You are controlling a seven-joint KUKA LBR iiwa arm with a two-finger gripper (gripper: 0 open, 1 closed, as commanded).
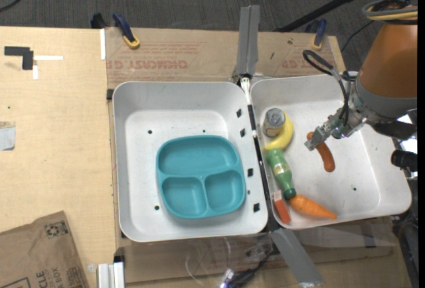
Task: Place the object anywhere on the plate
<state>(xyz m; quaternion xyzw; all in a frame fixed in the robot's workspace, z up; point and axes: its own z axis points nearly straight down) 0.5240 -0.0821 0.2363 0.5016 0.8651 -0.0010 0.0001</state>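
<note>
A teal divided plate (pixel 199 177) lies in the left bin (pixel 133 147), with nothing on it. In the right bin (pixel 372 177) a small reddish-orange sausage (pixel 327 159) lies slanted near the middle. My gripper (pixel 316 139) is low over the sausage's upper end, reaching in from the right and touching or nearly touching it. I cannot make out whether the sausage is gripped.
Along the right bin's left wall are a can (pixel 273 122), a banana (pixel 282 137), a green bottle (pixel 281 172), a carrot (pixel 313 207) and a small red item (pixel 281 212). A raised divider (pixel 251 121) separates the two bins.
</note>
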